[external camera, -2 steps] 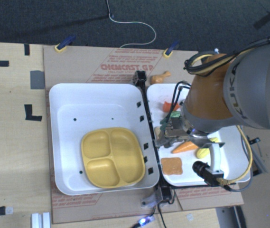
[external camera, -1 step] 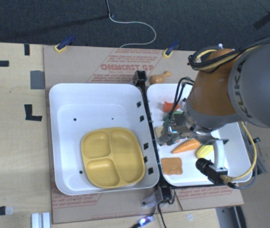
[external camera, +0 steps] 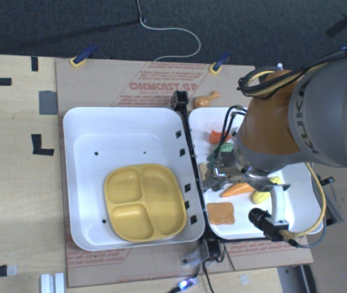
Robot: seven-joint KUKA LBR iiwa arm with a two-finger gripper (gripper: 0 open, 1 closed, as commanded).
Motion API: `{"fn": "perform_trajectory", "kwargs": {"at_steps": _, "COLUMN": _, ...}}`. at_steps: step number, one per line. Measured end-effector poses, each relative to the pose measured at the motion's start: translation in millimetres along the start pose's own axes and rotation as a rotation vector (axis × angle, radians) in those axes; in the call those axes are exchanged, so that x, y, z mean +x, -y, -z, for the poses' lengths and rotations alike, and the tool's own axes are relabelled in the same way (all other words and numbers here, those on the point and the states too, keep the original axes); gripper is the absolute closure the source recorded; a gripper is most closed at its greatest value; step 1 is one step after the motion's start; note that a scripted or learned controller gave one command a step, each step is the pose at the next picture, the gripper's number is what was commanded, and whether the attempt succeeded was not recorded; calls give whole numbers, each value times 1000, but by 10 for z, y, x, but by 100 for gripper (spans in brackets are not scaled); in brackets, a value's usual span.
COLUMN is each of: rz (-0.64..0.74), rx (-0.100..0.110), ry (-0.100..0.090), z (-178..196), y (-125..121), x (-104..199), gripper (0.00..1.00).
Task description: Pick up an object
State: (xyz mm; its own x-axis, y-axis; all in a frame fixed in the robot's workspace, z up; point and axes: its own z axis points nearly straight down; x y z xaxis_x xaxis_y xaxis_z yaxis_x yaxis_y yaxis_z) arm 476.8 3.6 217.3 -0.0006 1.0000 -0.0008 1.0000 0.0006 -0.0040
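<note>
Both my bins white: left bin (external camera: 82, 163), right bin (external camera: 301, 209). Yellow divided plate (external camera: 144, 201) toward left bin's near edge. In right bin: orange carrot (external camera: 236, 190), tan-brown square piece (external camera: 221, 213) at near edge, yellow bit (external camera: 261, 196), red bit (external camera: 216, 136). My arm (external camera: 307, 121) grey, orange band. Brown cardboard (external camera: 161, 84) with red lettering under the bins.

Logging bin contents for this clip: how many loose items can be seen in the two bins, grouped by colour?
Yellow: 2, the divided plate in the left bin and a small yellow piece in the right bin
Orange: 1, the carrot
Brown: 1, the toast slice
Red: 1, a small red piece
Total: 5 visible; the arm may hide more.
</note>
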Motion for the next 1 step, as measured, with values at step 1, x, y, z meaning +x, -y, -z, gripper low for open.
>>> {"fn": "perform_trajectory", "kwargs": {"at_steps": 1, "rz": 1, "rx": -2, "ry": -1, "z": 157, "y": -24, "x": 60, "gripper": 100}}
